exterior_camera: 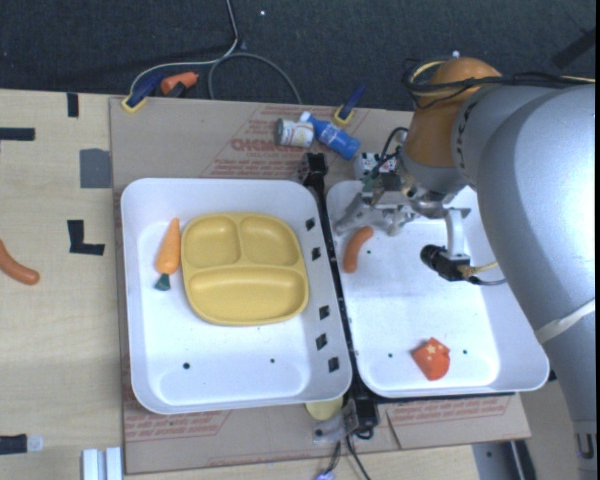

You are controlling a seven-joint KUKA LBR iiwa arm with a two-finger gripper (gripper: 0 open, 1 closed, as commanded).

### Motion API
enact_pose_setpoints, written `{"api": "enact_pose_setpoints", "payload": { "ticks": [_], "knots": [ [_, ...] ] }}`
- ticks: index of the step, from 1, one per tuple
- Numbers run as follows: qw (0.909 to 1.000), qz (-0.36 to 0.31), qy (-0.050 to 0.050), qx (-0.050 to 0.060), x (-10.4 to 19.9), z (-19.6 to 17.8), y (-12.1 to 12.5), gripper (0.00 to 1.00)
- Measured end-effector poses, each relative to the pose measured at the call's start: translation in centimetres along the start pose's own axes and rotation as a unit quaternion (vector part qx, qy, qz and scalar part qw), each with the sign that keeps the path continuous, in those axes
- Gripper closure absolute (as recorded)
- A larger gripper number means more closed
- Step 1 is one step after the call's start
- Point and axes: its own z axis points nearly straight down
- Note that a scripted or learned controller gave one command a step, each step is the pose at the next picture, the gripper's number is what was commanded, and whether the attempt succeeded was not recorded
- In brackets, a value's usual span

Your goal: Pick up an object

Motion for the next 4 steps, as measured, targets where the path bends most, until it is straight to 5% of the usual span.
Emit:
{"api": "enact_pose_setpoints", "payload": {
  "ticks": [1, 2, 3, 4],
  "knots": [
    [1.0, 0.0, -0.001, -0.002, 0.0, -1.0, 0.0, 1.0],
    [1.0, 0.0, -0.001, -0.002, 0.0, -1.0, 0.0, 0.0],
    [1.0, 0.001, 0.0, -0.004, -0.7, -0.1, -3.4, 0.0],
    [1.0, 0.001, 0.0, -0.003, -0.7, -1.1, -3.3, 1.0]
  ]
}}
